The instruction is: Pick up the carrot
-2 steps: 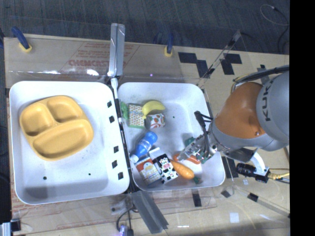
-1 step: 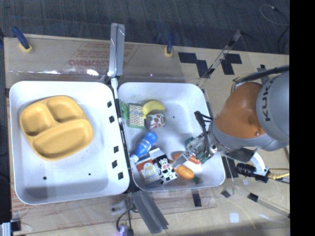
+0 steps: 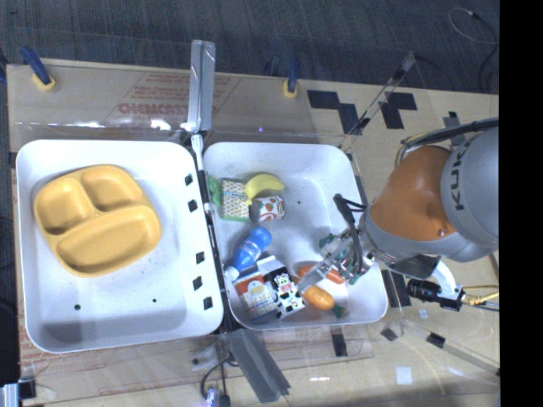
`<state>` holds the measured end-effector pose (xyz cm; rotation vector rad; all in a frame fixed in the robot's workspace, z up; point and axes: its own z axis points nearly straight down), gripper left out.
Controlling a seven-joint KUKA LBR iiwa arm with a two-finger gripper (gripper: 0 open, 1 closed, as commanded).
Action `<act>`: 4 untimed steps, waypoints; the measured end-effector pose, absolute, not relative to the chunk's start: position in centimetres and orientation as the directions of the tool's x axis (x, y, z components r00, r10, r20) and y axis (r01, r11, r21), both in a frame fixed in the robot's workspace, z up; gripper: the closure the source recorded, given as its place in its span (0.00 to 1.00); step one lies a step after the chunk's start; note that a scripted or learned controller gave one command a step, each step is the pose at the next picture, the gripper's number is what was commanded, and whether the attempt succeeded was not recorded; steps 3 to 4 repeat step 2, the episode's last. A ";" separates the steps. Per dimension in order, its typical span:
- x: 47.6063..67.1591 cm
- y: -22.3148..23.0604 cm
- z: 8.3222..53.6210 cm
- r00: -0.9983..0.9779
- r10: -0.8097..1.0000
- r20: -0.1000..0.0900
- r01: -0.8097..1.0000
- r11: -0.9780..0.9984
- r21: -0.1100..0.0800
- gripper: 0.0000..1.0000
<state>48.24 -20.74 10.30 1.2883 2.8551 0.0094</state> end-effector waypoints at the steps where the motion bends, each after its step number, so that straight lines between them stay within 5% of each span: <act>1: 48.4 -20.9 11.3 -0.664 0.748 -0.016 0.748 0.664 0.010 1.00; 2: 49.6 -13.7 18.8 -0.482 0.876 0.000 0.876 0.482 0.000 1.00; 4: 49.6 -13.7 18.8 -0.482 0.876 0.000 0.876 0.482 0.000 1.00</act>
